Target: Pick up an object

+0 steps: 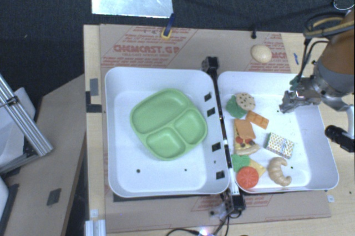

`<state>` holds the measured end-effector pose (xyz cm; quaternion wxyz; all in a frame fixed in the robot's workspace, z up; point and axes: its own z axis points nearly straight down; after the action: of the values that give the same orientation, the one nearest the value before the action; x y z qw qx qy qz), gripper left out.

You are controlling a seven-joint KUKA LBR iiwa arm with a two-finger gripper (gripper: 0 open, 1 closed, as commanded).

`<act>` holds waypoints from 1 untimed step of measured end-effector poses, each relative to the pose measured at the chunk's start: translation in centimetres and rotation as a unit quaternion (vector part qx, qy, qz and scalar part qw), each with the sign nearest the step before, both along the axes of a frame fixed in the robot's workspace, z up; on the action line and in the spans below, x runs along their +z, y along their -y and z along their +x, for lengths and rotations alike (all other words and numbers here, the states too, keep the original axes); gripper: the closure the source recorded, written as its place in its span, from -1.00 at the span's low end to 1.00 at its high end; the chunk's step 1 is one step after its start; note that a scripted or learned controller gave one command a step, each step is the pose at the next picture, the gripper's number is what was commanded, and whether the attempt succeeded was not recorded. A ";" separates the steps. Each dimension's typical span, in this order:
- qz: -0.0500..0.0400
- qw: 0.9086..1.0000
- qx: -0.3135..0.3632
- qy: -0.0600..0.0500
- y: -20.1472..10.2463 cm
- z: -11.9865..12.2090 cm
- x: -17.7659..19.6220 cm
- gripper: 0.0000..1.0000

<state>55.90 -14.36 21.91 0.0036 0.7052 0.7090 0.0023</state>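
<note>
The pincer hangs at about three o'clock over the right bin, above bare floor; whether it is wide or narrow I cannot tell. The likely failure is closing on nothing, since the toys sit crowded toward nine o'clock of it. Nearest is the orange block, small and flat, tilted, just beside the cookie and green leaf. A descent there could nudge neighbours or pinch two together. The croissant and patterned box lie nearer six o'clock.
</note>
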 end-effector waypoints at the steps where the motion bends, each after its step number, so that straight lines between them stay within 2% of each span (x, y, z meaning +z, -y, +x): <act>1: 0.001 1.000 0.000 -0.003 0.0 0.1 0.6 1.00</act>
<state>56.00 -14.35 22.48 0.0013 0.7054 0.7088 0.0009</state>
